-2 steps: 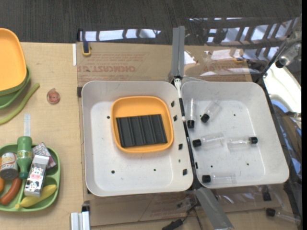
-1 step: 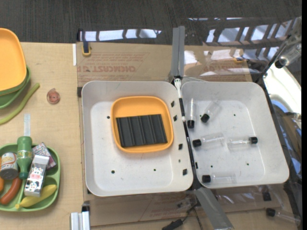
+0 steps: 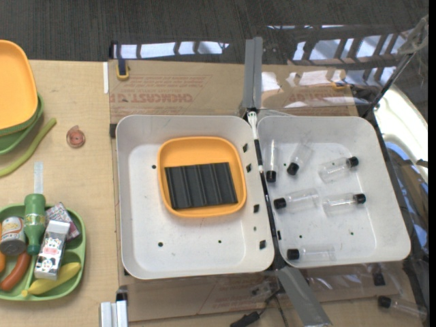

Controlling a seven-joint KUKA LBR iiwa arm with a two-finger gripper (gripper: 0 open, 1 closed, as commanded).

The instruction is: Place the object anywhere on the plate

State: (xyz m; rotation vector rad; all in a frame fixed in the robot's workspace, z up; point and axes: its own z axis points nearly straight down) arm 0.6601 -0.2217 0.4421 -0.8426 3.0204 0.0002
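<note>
White bin (image 3: 136, 244), dark ridged block (image 3: 201, 186) on plate (image 3: 170, 157)

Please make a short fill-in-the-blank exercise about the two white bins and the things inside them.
1. The orange plate lies in the ____ bin.
2. On the plate rests a ridged ____ block.
3. The clear vials in the right bin have ____ caps.

Missing words: left; black; black
</note>
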